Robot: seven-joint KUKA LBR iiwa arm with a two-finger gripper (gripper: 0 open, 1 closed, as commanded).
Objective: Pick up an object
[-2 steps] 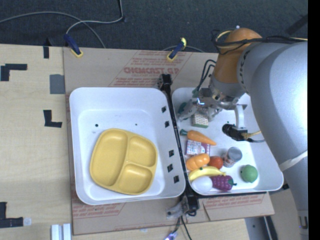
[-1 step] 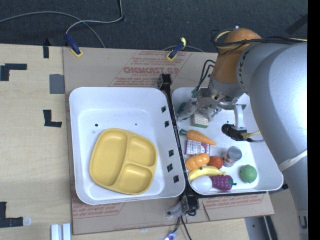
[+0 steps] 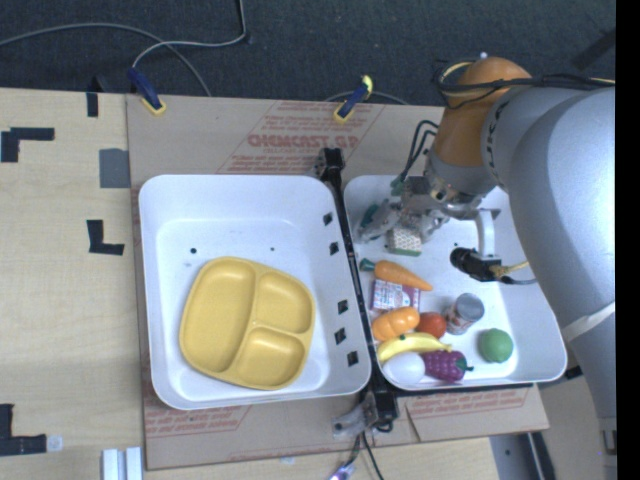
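Arm (image 3: 560, 198): grey, with an orange band (image 3: 470, 128) above the wrist, reaching in from 3 o'clock over the right bin.
Pincer (image 3: 405, 226): low over the 11 o'clock part of the right bin, just above a small pale checkered piece (image 3: 407, 239); whether it is released or clenched cannot be told (the fingers are too small and cluttered to read), and nothing can be seen held.
Right bin (image 3: 530, 318): white, carrying the toy food, most of it packed toward 7 o'clock.
Carrot (image 3: 403, 274): orange, lying slantwise near the bin's middle, just below the pincer.
Packet (image 3: 390, 296): pink and white, touching the carrot's underside.
Orange pepper (image 3: 395, 322): at the packet's 6 o'clock, beside a red tomato (image 3: 432, 324).
Banana (image 3: 410, 345): yellow, above a white egg (image 3: 405, 368).
Grapes (image 3: 445, 366): purple, at the egg's 3 o'clock.
Can (image 3: 464, 312): small, upright, at the tomato's 2 o'clock.
Green ball (image 3: 495, 345): near the bin's 5 o'clock corner.
Left bin (image 3: 200, 208): white, holding a yellow divided plate (image 3: 246, 321).
Desk (image 3: 60, 268): pale wood, with brown cardboard (image 3: 250, 143) under both bins.
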